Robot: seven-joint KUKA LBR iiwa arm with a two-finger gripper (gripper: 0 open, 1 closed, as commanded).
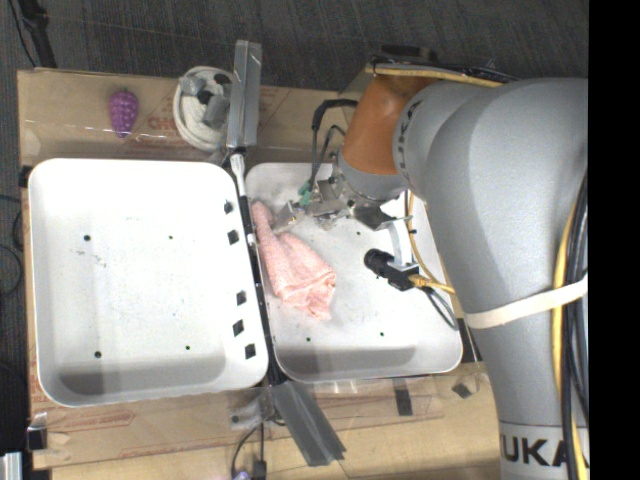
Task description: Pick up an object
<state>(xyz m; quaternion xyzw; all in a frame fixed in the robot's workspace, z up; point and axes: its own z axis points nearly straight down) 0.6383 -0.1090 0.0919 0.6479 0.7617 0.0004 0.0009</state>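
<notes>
A pink, crumpled cloth-like object (290, 263) lies in the right bin (400, 348), along its left wall, stretching from the upper left toward the middle. My gripper (297, 211) hangs low in the far part of that bin, just above and to the right of the pink object's upper end. The grey arm with its orange band (378, 128) covers the bin's right side and hides much of the wrist.
The left bin (130, 368) sits beside it, split off by a grey divider (245, 258). On the bench behind the bins lie a purple grape-like toy (123, 111) and a white coil (203, 108). A black cable plug (388, 267) hangs over the right bin.
</notes>
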